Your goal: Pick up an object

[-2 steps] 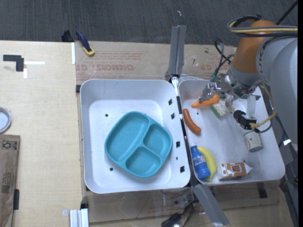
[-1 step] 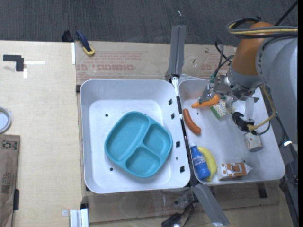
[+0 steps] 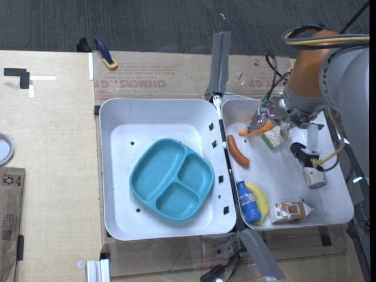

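Brown cardboard point(image 3: 141, 75), "CHEMC..." mirrored.

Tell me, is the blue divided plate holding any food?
Empty. The blue divided plate in the left bin shows three bare compartments.

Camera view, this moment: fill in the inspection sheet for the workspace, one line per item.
Surface: two white bins side by side, left bin and right bin, on a bench.
Job's things: in the right bin, a carrot, a hot dog, a banana, a blue bottle, a small carton and a green-patterned packet.
Clutter: a blue divided plate in the left bin; a tape roll at the bench's left edge.
Grippers: gripper low over the carrot at the right bin's far end; grasp unclear.
Cables: yellow and black cables looping along the arm.
Surroundings: dark floor beyond the bench.
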{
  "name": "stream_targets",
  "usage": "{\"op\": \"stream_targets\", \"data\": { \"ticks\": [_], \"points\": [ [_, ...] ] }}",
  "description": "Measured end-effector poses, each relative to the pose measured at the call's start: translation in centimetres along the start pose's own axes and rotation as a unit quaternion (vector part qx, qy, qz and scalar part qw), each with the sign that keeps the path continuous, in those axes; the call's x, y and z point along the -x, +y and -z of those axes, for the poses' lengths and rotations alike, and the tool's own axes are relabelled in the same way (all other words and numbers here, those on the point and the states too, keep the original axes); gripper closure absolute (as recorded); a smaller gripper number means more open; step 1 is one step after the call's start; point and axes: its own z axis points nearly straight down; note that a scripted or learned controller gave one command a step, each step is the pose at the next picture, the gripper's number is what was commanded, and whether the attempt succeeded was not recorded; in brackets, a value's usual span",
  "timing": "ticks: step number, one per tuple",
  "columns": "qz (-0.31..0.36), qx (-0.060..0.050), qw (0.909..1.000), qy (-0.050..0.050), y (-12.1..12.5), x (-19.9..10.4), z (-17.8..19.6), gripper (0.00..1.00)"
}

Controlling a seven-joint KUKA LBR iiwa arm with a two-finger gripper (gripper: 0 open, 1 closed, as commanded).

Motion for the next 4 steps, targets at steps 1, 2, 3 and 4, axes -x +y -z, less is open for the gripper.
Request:
{"op": "stream_targets", "data": {
  "ticks": [1, 2, 3, 4],
  "points": [
    [-0.026, 0.000, 0.9997, 0.000, -1.37, -0.11, 0.01, 0.00],
    [0.010, 0.000, 1.0000, 0.000, -1.68, 0.02, -0.01, 0.00],
    [0.008, 0.001, 1.0000, -0.002, -1.63, 0.25, 0.98, 1.00],
    [0.008, 0.000, 1.0000, -0.002, -1.63, 0.25, 0.98, 0.00]
  ]
}}
